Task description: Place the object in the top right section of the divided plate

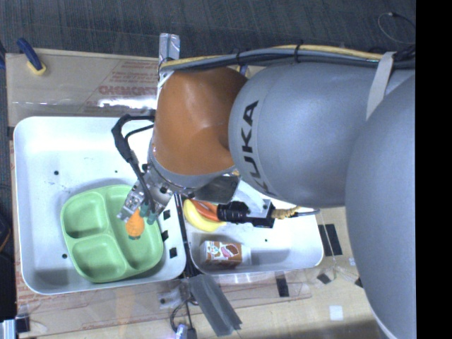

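1. Camera view: one small blue thing (28,54) is seen at the far left corner of the table (70,80), outside the bins.
2. Two shallow white bins are counted, side by side. The left bin (63,154) is smooth, rounded at the corners and plastic-looking.
3. One green divided plate (106,256) is laid in the left bin. It is glossy, with three sections set apart by raised ridges.
4. One carrot (134,225) is found over the plate, at the upper end of its right-hand section and just beside the ridge. It is small, orange, tapered and smooth, with a green top.
5. One end effector (141,210) is closed on the carrot, whose green top is pinched between the two metal fingers.
6. One arm (304,140), grey and rounded with an orange band (194,126), is spread over both bins.
7. In the right bin (282,249), one curved yellow banana (198,219) is partly hidden under the arm. One brown carton (222,253), box-shaped, is laid flat nearer the front wall.
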`<state>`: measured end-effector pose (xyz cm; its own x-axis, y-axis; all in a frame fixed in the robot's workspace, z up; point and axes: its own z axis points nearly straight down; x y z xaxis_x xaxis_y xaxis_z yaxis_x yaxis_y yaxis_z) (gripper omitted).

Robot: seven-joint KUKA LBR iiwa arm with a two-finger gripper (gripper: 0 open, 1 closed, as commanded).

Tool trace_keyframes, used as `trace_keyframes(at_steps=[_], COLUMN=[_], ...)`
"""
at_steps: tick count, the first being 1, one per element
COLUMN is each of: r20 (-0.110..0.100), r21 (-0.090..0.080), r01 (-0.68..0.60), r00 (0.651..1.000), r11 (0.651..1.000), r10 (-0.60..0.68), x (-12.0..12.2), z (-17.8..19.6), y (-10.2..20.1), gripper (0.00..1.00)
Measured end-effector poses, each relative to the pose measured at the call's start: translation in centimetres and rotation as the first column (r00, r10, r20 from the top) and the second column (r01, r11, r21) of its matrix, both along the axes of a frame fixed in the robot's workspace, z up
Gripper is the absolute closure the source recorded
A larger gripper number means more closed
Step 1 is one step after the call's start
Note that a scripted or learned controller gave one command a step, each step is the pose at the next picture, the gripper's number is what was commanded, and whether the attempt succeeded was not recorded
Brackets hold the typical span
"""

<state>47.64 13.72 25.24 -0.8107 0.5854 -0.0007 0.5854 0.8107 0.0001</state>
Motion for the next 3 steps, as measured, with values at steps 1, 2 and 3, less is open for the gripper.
trace_keyframes(at_steps=[1, 2, 3], r20=[-0.005, 0.002, 0.003], r21=[-0.001, 0.0, 0.0], r01=[-0.201, -0.223, -0.232], r00=[0.98, 0.975, 0.973], r11=[0.98, 0.975, 0.973], r10=[0.201, 0.223, 0.232], x=[-0.1, 6.3, 6.2], z=[-5.2, 13.8, 14.8], y=[8.1, 8.2, 8.5], gripper=[1.0, 1.0, 1.0])
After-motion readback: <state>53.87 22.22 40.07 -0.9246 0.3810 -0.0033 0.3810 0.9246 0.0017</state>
